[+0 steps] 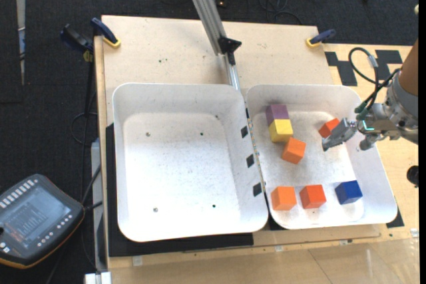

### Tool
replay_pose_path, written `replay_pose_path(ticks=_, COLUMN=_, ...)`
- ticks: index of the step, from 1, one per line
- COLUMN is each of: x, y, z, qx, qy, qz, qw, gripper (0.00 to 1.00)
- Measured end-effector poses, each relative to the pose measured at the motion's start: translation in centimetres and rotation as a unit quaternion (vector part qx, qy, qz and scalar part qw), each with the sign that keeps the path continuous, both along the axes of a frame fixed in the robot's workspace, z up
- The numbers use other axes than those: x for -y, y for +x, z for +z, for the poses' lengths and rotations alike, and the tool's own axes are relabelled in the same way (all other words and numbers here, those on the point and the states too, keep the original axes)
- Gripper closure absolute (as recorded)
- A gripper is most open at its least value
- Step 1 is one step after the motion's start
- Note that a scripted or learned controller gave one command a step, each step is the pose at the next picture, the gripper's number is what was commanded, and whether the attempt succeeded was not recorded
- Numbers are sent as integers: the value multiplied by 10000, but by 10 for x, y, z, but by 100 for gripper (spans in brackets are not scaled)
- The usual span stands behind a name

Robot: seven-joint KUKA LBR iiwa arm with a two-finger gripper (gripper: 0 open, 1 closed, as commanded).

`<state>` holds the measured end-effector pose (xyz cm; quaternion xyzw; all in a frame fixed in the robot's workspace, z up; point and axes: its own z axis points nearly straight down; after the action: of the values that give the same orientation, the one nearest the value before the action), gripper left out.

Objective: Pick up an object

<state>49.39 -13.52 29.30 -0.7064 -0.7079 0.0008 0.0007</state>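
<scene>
Fingers [335, 137]: cannot tell if closed, beside small red-orange cube [328, 128] in right white bin [373, 163] | step: approach | next: centre over cube, grasp.

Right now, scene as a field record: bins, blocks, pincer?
left bin: white, no blocks seen in it
right bin: white, holds all the blocks
purple block: far left corner, touching yellow block
orange blocks: centre; near edge
red-orange blocks: near edge; by pincer
blue block: near right
pincer: low over right bin, beside red-orange block; grip unclear
</scene>
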Motion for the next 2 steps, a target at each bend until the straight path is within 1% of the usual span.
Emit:
replay_pose_path(ticks=1, x=0, y=0, z=1, qx=16, qy=-3, qz=-9, qw=10000, gripper=0)
replay_pose_path(ticks=2, x=-2, y=-3, z=-61, qx=-16, qy=5, qz=-14, qw=10000, gripper=0)
